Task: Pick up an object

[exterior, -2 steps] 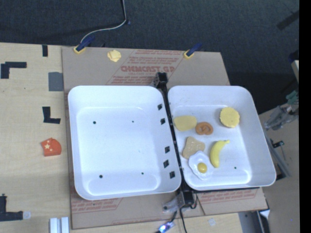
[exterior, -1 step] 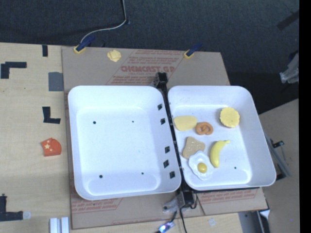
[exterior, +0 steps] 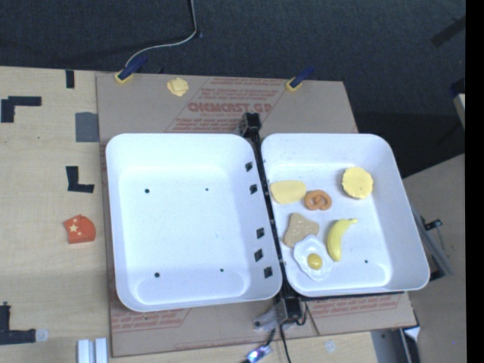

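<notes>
Camera view gives me both white bins side by side, and I take the fried egg [exterior: 312,261] as my landmark for placing things. All the pickable toy food sits in the right bin [exterior: 393,203], which I judge is the supply side, while the left bin [exterior: 181,218] lies well left of the egg as the likely drop side. A slice of toast [exterior: 299,228] touches the egg on its upper left. A banana [exterior: 339,237] lies just right of the egg, curving upward. A small brown pretzel-like piece [exterior: 318,200] sits above the egg, with a pale yellow oval piece [exterior: 287,192] beside it, up and to the left. A round yellow piece [exterior: 357,182] rests up and to the right, apart from the rest. Outside the bins, a red piece [exterior: 81,229] lies far left of the egg on the bench.

Of the arm I can say little, and I cannot tell the gripper's state; I judge the pick has not begun. The banana looks the easiest grasp, since it lies clear of its neighbours.
</notes>
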`<action>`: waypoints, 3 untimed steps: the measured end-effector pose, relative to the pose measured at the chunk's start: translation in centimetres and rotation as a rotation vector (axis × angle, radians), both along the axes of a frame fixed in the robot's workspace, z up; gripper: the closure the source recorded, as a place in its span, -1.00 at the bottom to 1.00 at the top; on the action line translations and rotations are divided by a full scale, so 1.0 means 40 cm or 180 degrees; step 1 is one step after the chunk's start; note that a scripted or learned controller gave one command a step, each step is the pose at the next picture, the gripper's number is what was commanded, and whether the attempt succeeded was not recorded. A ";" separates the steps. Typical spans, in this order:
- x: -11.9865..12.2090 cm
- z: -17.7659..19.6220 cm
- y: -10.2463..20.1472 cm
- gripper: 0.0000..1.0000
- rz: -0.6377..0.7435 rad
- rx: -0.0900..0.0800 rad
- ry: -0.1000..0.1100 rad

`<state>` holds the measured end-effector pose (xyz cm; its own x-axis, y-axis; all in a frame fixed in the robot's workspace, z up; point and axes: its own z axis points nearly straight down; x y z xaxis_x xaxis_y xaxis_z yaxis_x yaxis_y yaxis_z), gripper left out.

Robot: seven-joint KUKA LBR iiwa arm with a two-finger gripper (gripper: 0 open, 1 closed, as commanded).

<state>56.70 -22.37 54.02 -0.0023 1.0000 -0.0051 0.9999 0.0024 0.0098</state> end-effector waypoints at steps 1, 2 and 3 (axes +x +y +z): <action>-0.217 -0.010 -0.002 1.00 -0.0015 0.0014 0.0028; -0.208 -0.013 0.009 1.00 -0.0008 0.0013 0.0032; -0.208 -0.013 -0.001 1.00 -0.0008 0.0011 0.0031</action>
